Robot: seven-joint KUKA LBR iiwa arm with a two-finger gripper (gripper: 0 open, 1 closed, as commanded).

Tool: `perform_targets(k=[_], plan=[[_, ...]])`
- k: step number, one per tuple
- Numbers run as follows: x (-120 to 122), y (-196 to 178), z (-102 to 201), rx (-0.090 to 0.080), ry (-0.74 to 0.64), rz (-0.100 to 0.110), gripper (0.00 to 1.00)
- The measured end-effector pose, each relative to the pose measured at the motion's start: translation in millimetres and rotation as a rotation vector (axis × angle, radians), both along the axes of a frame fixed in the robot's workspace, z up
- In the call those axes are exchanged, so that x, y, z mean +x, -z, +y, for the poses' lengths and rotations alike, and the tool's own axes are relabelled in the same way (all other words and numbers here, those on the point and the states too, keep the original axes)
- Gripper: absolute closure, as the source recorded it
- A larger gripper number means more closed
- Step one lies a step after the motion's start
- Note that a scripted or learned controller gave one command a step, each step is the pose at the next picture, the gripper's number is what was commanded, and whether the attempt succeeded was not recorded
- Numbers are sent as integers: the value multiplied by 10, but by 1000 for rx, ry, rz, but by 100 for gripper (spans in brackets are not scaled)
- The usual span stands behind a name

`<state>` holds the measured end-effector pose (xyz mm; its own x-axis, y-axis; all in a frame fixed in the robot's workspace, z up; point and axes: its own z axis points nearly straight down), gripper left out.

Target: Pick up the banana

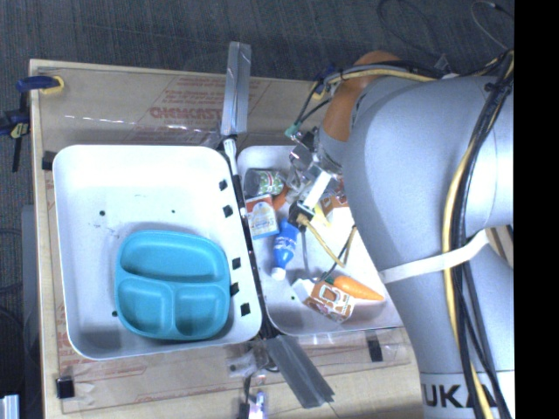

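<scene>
My one fixed camera looks down at a slant on both bins, left bin (79, 260) and right bin (279, 317), arm (419, 225) crowding the right.

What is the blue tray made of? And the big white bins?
The blue tray looks like smooth moulded plastic: even colour, rounded compartments, a soft sheen. The left bin and right bin also look like plastic, matte white with rounded rims, though painted metal is possible.

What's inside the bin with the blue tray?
The left bin holds a blue divided tray, whose three compartments hold nothing. Whatever lies beneath the tray is covered.
</scene>
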<state>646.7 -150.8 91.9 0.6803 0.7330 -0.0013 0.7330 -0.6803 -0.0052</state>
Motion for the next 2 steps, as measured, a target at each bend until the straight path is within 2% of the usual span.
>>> perform_targets(k=[1,2], plan=[[-69,-862,-479,0,70,-1,100],[-70,-853,-467,1,68,1,0]])
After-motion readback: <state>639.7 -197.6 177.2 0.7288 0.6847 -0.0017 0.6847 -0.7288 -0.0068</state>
